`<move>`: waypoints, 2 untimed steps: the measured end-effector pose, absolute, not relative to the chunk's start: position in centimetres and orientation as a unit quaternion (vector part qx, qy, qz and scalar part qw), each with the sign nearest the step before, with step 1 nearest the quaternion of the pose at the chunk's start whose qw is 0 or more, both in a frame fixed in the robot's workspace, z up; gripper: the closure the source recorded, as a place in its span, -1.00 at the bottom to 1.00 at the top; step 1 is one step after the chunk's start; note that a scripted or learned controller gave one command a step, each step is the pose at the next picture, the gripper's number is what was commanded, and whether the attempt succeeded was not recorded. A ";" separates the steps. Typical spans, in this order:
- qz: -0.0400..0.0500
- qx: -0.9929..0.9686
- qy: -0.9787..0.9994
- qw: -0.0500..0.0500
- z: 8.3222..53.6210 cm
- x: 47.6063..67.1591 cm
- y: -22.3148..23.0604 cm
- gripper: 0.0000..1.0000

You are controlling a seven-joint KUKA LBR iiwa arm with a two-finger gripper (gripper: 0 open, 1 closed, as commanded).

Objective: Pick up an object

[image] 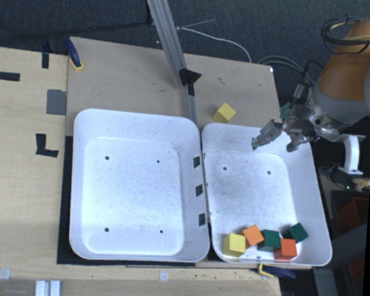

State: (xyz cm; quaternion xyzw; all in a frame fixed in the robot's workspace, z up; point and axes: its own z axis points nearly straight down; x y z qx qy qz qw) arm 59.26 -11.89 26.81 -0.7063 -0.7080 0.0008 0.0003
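Nearest you, five blocks huddle at the near edge of the right bin (300, 179): a yellow block (234, 244) on the left, an orange block (253, 234) just beside it, a green block (271, 239) touching that, a red block (287, 248) at the rim, and a dark green block (298, 232) just behind the red one. To their left lies the left bin (81, 168), its floor speckled grey, its rim touching the right bin's. Farther back, the gripper (279, 139) hangs over the right bin's far right corner, well apart from the cluster, its two fingers spread and nothing between them. Beyond the bins, a lone yellow cube (225, 113) sits on the bench (120, 75), near the foot of a slanting metal pole (171, 38).
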 end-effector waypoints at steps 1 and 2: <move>0.001 -0.704 -0.710 0.003 19.9 64.3 -2.2 -1.00; 0.000 -0.704 -0.710 0.002 19.1 64.3 5.3 -1.00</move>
